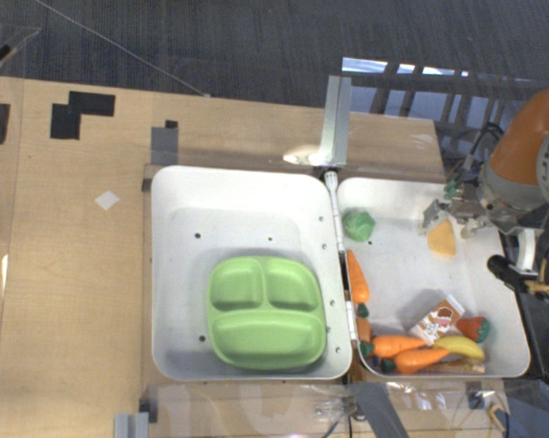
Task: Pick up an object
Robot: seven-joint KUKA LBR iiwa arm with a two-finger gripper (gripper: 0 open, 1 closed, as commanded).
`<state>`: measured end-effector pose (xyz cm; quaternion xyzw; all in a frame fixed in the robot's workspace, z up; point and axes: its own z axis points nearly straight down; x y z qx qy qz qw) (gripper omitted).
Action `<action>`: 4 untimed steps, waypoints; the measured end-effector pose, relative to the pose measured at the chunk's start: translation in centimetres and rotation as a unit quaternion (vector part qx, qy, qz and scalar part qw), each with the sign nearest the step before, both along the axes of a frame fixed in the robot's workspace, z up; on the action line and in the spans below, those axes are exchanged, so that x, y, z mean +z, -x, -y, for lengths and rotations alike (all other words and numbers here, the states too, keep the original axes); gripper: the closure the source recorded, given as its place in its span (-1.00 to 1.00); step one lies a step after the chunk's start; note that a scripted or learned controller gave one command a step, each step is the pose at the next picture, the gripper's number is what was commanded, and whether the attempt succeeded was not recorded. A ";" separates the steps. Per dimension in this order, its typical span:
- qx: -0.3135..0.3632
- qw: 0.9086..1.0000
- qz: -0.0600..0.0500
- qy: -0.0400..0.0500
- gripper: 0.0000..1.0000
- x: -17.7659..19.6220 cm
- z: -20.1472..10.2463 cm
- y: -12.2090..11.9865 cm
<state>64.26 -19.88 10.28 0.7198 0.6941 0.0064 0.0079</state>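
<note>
single fixed cam above the bench [63, 277], looking down at a slant, far enough out to frame both white bins: left bin [176, 282], right bin [502, 310]; arm [531, 161] enters at right; floor beyond the far edge

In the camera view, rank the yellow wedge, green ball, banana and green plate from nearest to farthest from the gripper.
1. Yellow wedge, just below the gripper.
2. Green ball, right bin's left side.
3. Banana, right bin's near corner.
4. Green plate, left bin.
</note>
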 end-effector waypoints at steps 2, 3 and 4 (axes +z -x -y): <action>0.039 0.999 0.000 0.001 1.00 0.1 -0.6 -0.7; 0.039 0.999 0.000 0.001 -1.00 0.1 -0.6 -0.7; 0.076 0.997 -0.006 0.001 -1.00 -1.4 0.6 -0.2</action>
